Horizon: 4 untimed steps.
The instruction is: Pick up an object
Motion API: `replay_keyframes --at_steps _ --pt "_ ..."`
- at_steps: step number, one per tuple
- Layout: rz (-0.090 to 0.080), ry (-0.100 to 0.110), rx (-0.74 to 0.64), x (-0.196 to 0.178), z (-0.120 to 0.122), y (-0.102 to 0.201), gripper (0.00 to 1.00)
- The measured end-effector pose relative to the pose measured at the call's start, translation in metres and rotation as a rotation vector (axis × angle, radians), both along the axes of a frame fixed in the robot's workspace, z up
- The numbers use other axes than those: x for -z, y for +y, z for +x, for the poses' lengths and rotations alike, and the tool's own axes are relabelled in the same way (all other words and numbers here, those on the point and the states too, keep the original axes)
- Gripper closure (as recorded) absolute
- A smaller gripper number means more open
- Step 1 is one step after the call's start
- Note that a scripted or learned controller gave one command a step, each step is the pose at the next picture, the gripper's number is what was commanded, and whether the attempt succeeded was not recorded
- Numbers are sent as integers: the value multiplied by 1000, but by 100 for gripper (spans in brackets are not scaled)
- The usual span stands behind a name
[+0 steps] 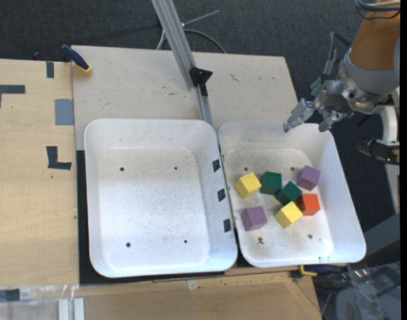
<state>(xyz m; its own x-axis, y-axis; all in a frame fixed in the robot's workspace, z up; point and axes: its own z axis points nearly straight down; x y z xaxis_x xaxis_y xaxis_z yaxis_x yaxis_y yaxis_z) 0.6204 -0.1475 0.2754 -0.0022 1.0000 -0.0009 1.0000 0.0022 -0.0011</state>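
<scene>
Several small cubes lie in the right bin (342, 191): a yellow one (247, 184), a dark green one (271, 181), a second green one (288, 193), a purple one (308, 177), an orange one (310, 204), another yellow one (289, 213) and another purple one (254, 217). My gripper (308, 122) hangs over the bin's far rim, above and behind the cubes. It is open with nothing between its fingers. The purple cube by the right wall is the closest to it.
The left bin (150, 199) stands beside the right one, their rims touching. A slanted metal pole (178, 42) runs down to the gap between the bins at the back. A blue and yellow tool (76, 58) lies at the far left of the board.
</scene>
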Motion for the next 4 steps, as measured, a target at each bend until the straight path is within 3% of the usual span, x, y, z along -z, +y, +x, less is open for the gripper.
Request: replay_keyframes --at_steps 1,2,4 --pt "4 12 2 97 -69 23 0" --pt "-5 -30 1 155 -68 43 0" --pt "3 -26 -1 168 -27 47 0"
